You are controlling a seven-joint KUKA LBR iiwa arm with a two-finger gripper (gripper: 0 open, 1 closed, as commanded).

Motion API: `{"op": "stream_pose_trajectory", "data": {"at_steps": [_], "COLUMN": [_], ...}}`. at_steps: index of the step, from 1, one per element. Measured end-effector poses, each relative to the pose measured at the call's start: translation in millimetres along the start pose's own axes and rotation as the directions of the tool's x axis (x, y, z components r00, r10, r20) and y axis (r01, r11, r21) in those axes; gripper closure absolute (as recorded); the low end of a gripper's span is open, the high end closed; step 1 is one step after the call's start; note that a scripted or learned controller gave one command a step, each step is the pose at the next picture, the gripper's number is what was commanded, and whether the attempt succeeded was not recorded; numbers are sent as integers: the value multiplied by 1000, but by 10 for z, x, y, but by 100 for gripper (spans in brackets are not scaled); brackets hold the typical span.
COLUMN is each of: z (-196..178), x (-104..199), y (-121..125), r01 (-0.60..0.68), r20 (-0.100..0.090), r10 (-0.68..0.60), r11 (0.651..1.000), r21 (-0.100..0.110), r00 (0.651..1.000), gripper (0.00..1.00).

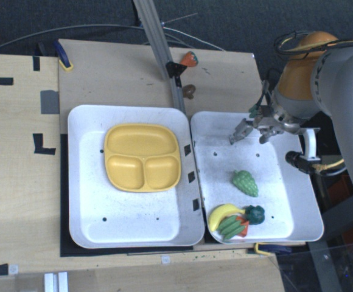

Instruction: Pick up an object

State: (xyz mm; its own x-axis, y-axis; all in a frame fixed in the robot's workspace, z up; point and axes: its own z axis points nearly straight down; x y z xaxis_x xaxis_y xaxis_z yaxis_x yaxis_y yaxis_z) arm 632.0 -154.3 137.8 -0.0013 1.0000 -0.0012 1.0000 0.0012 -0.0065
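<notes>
In the right bin [298,193] a green bumpy toy fruit [245,182] lies near the middle. A cluster of toy food sits at that bin's front edge: a yellow banana [221,213], a green and red piece [232,225] and a dark green broccoli-like piece [255,214]. My gripper [248,137] hangs over the back of the right bin, its two fingers spread apart with nothing between them. It stands well behind the green fruit.
The left bin [85,181] holds a yellow divided plate [143,157]. A grey pole [155,35] slants down to the bins' back junction, with an orange clip [190,58] beside it. The arm's orange band [301,72] rises at the right.
</notes>
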Motion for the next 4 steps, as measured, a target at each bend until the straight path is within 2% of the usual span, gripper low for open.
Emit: {"op": "stream_pose_trajectory", "data": {"at_steps": [1, 2, 4], "z": [511, 396, -497], "x": [6, 15, 18], "y": [0, 1, 27], "r01": [1, 2, 1], "r20": [1, 0, -1], "r10": [-1, -2, -1], "r11": [1000, 1000, 1000], "r21": [-5, -4, -10], "r00": [1000, 1000, 1000], "gripper": [0, 100, 100]}}
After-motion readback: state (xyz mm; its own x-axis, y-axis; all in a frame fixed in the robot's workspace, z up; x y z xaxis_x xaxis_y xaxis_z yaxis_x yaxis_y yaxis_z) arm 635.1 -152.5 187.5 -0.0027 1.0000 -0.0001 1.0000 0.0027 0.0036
